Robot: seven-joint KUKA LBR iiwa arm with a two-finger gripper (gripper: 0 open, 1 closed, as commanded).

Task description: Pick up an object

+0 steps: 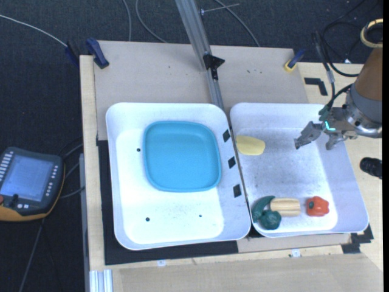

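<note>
Far left, off the desk (152,72), a teach pendant (27,181) lies on the dark floor, out of my reach. Left bin (121,224): a blue plate (182,156) sits flat in the middle, probably too wide and flat for my two fingers, so not a likely pick. A metal pole (194,26) slants down from the top to where the two bins meet.

Right bin (355,193): pale yellow piece (250,145) lies against the left wall near the top. Along the front wall, a row of three: dark green item (266,212), tan stick-shaped piece (285,207) touching it, red tomato-like thing (316,206) just beside. They're crowded at the low edge, which looks awkward for a clean grasp; the yellow one is apart from the others and easier to get at.

My hand (317,135) hangs over the upper right part of this bin, fingers spread apart, nothing between them, touching nothing that I can see. All four pickable things are apart from it, so no grasp made yet.
</note>
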